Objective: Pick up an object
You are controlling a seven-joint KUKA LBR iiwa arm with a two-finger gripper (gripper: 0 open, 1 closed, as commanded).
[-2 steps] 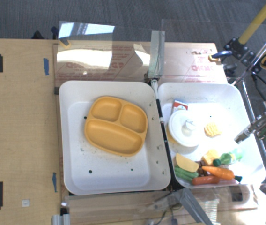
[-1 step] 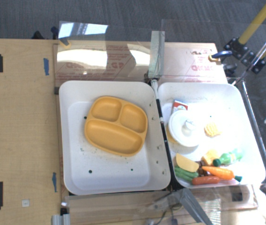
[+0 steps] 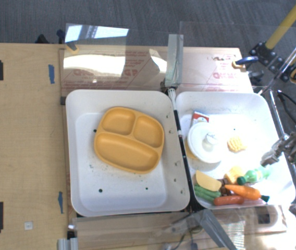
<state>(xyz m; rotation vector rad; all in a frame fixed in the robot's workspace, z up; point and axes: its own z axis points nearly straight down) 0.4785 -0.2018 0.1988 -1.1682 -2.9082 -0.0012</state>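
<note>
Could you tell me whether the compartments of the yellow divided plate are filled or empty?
Empty: all three compartments of the yellow divided plastic plate in the left white bin show bare yellow.

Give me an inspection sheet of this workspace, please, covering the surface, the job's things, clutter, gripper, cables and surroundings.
Surface: two white bins side by side, left bin and right bin, on a cardboard-covered bench.
Job's things: right bin holds a white lid, yellow ridged piece, carrot and other toy food along its near edge.
Clutter: a yellow divided plate in the left bin.
Gripper: gripper at the right bin's right rim; nothing seen between its fingers.
Cables: dark cables at far right.
Surroundings: grey carpet; clear panels behind bins.
</note>
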